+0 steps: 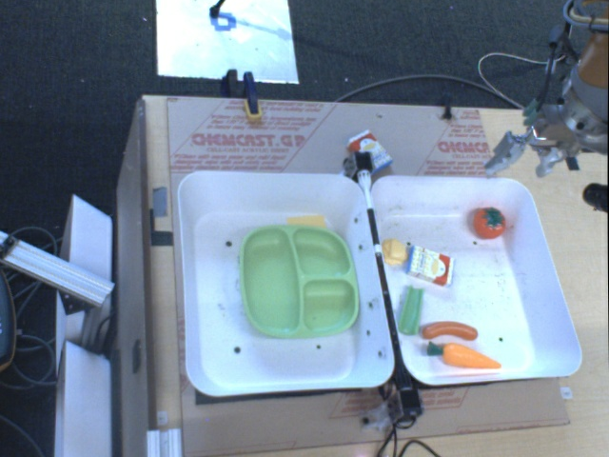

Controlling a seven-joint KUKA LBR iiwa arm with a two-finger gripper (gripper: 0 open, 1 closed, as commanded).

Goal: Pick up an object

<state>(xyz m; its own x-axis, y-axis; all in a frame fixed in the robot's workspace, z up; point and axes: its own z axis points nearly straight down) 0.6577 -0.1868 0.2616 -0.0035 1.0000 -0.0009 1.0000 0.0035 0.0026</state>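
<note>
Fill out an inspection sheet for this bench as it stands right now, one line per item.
Surface: left bin and right bin sit side by side on a printed board.
Job's things: in the right bin, tomato, small carton, green stick, sausage, carrot.
Clutter: green divided tray in the left bin; a small packet on the board behind the bins.
Grippers: gripper open, above the right bin's far corner, holding nothing.
Cables: one loops across the board's far edge.
Surroundings: dark carpet, a pale sheet lying on it.
</note>
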